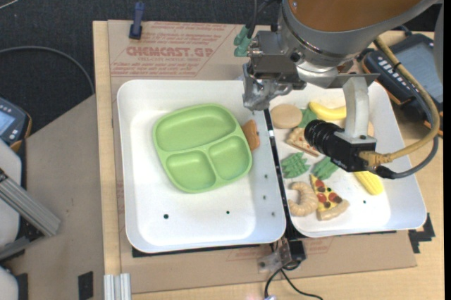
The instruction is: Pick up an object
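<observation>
Your gripper (257,100) hangs mid-frame over the wall between the bins. You cannot tell its state. The brown toy (250,134) lies just below it.

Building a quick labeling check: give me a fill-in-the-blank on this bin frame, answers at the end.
1. The divided plate in the left bin is ____ in colour.
2. That plate has ____ compartments.
3. The pizza slice lies in the ____ bin.
4. The tool hangs over the ____ between the two bins.

Missing words: green; three; right; divider
</observation>
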Controlling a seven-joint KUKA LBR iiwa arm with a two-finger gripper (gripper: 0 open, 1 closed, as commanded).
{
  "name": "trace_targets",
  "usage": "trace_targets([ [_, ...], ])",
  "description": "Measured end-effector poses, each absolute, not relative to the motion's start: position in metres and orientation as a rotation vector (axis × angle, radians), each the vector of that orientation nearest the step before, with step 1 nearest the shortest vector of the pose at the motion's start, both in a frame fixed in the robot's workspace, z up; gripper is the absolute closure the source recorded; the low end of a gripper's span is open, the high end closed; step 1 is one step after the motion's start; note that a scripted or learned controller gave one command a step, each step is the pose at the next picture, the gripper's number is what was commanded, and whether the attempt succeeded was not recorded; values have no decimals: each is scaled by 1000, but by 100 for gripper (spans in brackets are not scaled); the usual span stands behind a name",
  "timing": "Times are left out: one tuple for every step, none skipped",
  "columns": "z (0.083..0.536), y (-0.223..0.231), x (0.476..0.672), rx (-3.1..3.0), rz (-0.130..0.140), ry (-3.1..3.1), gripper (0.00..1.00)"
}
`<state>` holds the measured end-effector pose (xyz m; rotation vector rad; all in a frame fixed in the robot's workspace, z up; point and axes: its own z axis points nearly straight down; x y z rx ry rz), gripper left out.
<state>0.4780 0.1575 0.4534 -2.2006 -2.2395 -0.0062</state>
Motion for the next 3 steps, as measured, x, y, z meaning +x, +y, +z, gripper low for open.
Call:
trace_targets([
  [349, 126, 517, -2223, 17, -2213, 100],
  [322, 161, 477, -2213, 9, -2222, 100],
  [420, 119, 481, -2230, -14, -2222, 100],
])
